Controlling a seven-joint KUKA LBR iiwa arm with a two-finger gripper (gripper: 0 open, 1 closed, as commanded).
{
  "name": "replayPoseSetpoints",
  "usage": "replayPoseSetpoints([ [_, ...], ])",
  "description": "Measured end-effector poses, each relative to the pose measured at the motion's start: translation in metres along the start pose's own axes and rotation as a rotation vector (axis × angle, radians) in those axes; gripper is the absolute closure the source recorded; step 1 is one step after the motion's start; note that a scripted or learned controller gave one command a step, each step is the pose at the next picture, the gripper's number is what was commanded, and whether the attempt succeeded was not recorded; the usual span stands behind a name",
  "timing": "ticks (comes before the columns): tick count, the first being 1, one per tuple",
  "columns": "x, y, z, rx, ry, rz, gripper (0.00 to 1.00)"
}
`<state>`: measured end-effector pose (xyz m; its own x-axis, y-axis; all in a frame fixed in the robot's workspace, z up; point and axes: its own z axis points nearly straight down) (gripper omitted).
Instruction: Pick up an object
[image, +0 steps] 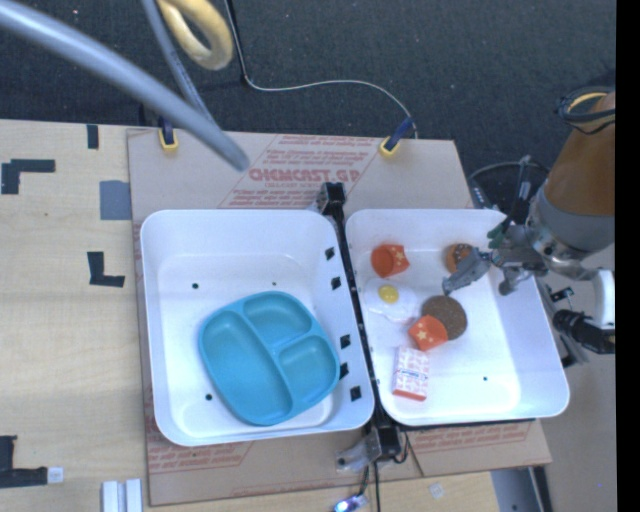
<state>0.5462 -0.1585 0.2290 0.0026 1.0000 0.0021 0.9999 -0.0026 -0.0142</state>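
Two white bins are sitting side by side on a cardboard sheet (300, 172) over the wooden bench (60, 330).

Left bin (165, 250): a blue divided plate (268, 357) is lying flat in it, tilted toward the near right corner, three compartments showing.

Right bin (520, 370): several small things are lying in its left and middle part.
- An orange-red piece (390, 260) is resting toward the far left of this bin.
- A white disc with a yellow centre, like a toy fried egg (388, 296), is lying just below that.
- A dark brown round patty (447, 315) is sitting near the bin's middle, with a second red-orange piece (428, 332) touching its near left edge.
- A small white and red packet (411, 373) is lying nearer the front, apart from the others.
- A small brown round thing (461, 255) is sitting toward the far side, just beside the gripper's tip.

The arm is reaching in from the right, its orange band (590, 165) showing at the upper right. The gripper (470, 272) is hanging over the right bin's far middle, pointing left. Whether it is open or closed cannot be told at this angle, and nothing is visibly in its grasp.

A thin white cable (330, 88) is curving across the dark floor behind the bench.
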Motion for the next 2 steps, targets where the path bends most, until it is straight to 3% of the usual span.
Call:
replayPoseSetpoints([
  [1, 0.000, 0.003, -0.007, -0.012, -0.002, -0.004, 0.00],
  [2, 0.002, 0.005, 0.058, -0.007, -0.001, -0.003, 0.00],
])
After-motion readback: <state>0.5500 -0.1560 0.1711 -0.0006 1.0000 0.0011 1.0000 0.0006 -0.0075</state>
